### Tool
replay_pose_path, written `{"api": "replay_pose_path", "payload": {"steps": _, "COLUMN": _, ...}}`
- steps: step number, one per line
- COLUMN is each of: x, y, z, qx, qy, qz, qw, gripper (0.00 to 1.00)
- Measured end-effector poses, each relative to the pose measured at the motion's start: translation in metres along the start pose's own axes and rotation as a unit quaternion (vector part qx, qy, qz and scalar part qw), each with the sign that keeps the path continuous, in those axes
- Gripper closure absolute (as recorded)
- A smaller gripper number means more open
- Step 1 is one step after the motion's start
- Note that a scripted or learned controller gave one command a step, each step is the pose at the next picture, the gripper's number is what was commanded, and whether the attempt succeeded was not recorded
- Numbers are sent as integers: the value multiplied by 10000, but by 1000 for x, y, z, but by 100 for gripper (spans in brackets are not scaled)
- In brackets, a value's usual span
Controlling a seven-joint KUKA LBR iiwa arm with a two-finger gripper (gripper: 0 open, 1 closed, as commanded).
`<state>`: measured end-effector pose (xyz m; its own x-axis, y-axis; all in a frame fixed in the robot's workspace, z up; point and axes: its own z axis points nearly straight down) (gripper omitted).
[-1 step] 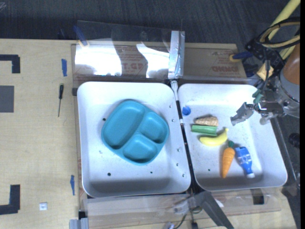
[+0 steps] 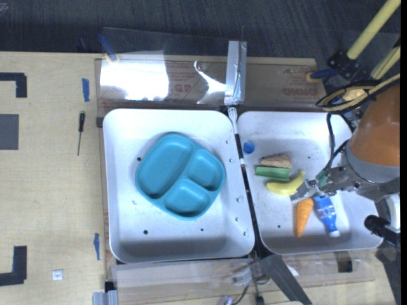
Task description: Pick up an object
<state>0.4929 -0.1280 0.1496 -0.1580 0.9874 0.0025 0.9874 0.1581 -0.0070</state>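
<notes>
The right bin (image 2: pixel 280 234) holds an orange carrot (image 2: pixel 303 216), a yellow banana (image 2: pixel 286 185), a green bar (image 2: pixel 273 170), a tan bread piece (image 2: pixel 276 161), a small blue cap (image 2: pixel 248 148) and a blue-and-white tube (image 2: pixel 327 215). My gripper (image 2: pixel 313 189) hangs low over this bin, just above the carrot's top and right of the banana. I see nothing clearly between its fingers.
The left bin (image 2: pixel 127 227) holds a blue divided plate (image 2: pixel 180 174). A raised divider (image 2: pixel 241 170) separates the bins. A clear plastic wall (image 2: pixel 165 75) and a metal post (image 2: pixel 235 68) stand behind them. Cables and yellow rods (image 2: pixel 375 18) sit at the back right.
</notes>
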Motion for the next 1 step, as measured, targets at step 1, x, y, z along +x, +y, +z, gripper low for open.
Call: {"api": "replay_pose_path", "payload": {"steps": 1, "x": -23, "y": -13, "z": 61, "qx": -93, "qy": -34, "qz": 45, "qw": 9999, "gripper": 0}}
